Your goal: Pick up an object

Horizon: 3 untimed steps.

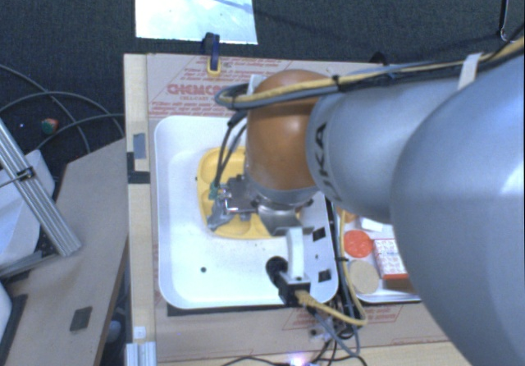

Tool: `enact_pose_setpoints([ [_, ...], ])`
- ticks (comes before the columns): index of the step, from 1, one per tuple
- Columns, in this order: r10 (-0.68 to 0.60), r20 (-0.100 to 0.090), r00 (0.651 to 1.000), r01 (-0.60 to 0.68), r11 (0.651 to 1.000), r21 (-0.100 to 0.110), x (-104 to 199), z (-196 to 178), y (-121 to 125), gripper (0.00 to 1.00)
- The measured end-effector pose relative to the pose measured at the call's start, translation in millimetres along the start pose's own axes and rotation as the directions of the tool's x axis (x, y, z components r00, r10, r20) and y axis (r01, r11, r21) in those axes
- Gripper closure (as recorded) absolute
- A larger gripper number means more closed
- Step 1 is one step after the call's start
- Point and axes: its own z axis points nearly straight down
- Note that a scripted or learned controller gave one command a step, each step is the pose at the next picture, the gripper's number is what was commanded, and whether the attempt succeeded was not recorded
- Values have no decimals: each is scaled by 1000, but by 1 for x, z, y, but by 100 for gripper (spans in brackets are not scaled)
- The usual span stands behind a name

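Hand [220, 212] low in left white bin [176, 192], over yellow object [215, 171] lying mid-bin. Finger state: cannot tell, wrist blocks view. Object possibly soft plastic, light, likely slippery; best taken across exposed left edge. Right bin [385, 295] holding red-and-tan items.

The left bin [176, 192] looks like smooth, glossy white plastic. The arm [426, 176] at the right has a satin grey metal shell, its orange band [279, 139] shiny. The yellow object [215, 176] seems smooth plastic, though mostly hidden. The bench board [176, 85] is matt cardboard.
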Motion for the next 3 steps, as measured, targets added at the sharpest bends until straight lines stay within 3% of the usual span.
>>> enact_pose_setpoints([
  [1, 4, -1, 1000, -4, 1000, -17, 38, 118, 40, 0],
  [2, 4, -3, 1000, -4, 1000, -14, -26, 91, 54, 0],
  [3, 3, -6, 1000, -3, 999, -39, -2, -94, 169, 0],
])
